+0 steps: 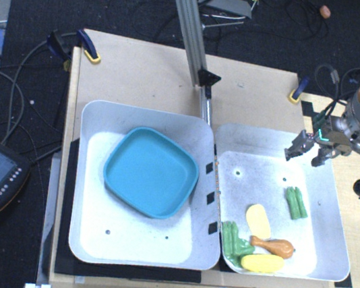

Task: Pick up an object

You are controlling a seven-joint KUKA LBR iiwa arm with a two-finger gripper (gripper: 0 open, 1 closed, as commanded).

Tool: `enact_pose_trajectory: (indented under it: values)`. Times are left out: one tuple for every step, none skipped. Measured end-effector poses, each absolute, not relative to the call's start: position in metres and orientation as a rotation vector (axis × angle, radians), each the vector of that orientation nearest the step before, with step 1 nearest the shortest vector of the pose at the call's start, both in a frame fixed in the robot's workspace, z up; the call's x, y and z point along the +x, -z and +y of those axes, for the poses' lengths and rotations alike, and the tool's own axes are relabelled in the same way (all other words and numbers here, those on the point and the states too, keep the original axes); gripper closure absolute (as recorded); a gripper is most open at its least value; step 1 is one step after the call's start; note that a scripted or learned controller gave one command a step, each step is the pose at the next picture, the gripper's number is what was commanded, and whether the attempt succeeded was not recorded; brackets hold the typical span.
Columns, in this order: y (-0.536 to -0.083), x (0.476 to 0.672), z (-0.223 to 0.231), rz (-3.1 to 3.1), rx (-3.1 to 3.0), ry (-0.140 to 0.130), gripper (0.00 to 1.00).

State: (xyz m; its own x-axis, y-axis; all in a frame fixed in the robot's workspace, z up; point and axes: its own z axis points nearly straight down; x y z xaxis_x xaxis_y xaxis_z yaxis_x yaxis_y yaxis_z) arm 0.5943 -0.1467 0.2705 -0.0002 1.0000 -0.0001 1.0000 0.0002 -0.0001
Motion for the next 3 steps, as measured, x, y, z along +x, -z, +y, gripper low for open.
enact_pose_trajectory:
  values:
    - [-0.270,0.594,-0.147,2.222,2.221,0.000,0.00]
    - [-0.221,0.585,-0.150,2.224,2.224,0.004,0.00]
    - [-0.174,0.578,-0.143,2.224,2.223,0.004,0.00]
